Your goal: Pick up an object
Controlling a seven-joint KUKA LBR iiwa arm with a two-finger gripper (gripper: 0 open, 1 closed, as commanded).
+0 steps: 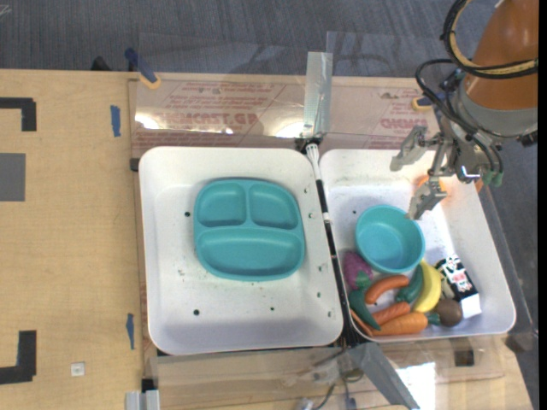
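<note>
The arm hangs over the back of the right bin, its gripper with jaws spread wide and nothing between them — this looks like the approach step, before any grasp. The things to pick lie lower in that bin: a teal bowl just below the fingers, then a crowded heap of carrots, a banana and a small carton. The next move calls for choosing one target — the bowl rim is nearest — then descending squarely.
</note>
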